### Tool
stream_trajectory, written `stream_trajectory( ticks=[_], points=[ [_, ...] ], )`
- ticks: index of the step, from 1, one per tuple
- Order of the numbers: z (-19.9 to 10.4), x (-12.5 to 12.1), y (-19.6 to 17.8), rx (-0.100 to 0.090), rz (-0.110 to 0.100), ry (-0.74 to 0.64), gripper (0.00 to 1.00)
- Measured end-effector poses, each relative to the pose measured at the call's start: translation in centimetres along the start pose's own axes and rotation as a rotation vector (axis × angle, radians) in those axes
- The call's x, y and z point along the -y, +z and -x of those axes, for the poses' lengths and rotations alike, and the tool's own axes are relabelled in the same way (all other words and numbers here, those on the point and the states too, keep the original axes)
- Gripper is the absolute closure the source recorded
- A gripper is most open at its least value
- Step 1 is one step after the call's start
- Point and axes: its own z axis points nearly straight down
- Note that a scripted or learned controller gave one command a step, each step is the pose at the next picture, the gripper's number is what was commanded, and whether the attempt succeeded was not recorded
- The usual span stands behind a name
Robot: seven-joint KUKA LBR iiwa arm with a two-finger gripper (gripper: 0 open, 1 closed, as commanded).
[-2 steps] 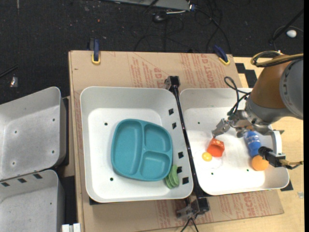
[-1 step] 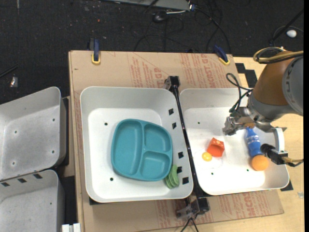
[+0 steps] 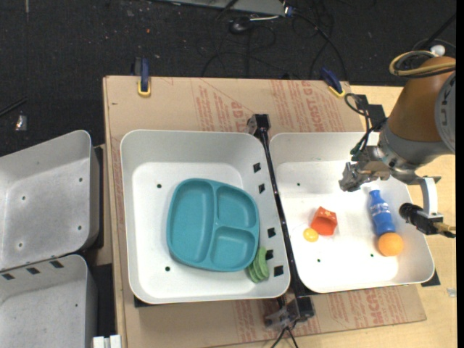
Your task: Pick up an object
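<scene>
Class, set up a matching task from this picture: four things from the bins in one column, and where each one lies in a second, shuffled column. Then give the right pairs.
Things:
1. teal divided plate
2. green object
3. blue bottle
4. orange ball

Places:
A. right bin, at the bottle's near end
B. left bin, middle
C. right bin, just below the gripper
D. left bin, by the plate's near right edge

Pairs: 1-B, 2-D, 3-C, 4-A
</scene>
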Motion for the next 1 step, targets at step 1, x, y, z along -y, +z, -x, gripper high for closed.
stream_trajectory(
  ticks=[1],
  points=[
    [0.56,0.73,-5.59,0.002,0.003,0.003,1.0]
  ],
)
